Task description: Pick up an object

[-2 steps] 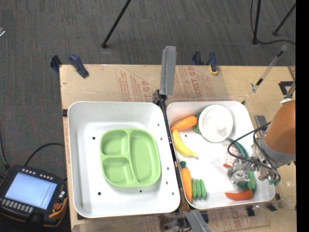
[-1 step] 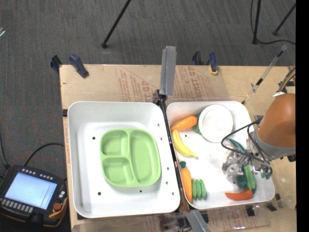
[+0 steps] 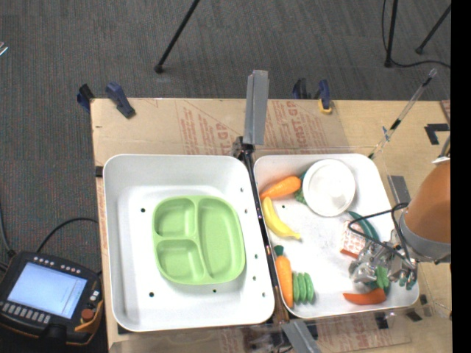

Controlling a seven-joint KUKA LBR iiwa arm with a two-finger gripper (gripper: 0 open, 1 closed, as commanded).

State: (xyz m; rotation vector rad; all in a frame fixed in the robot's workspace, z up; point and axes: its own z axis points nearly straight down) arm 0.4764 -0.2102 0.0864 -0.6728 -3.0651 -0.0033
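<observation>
Looking down from the overhead camera, the arm (image 3: 434,212) is reaching in from the right, its orange band showing above the wrist, and the claw (image 3: 379,267) is sitting low in the near right corner of the right bin (image 3: 383,179). Metal parts and cables are crowding that spot, so whether the claw is spread or closed, I cannot tell, and nothing is showing clearly between its tips. An orange pepper-like piece (image 3: 364,297) is lying just beside the claw, toward the bin's front edge. Elsewhere in this bin, a white bowl (image 3: 329,187) is sitting at the far side, an orange carrot (image 3: 280,187) is lying beside it, a yellow banana (image 3: 277,219) is resting near the left wall, and a second carrot (image 3: 284,274) is lying next to a green pea pod (image 3: 303,286). In the left bin (image 3: 121,219), a green divided plate (image 3: 199,240) is resting in the middle. Both bins are sitting side by side on the tabletop (image 3: 169,127).
</observation>
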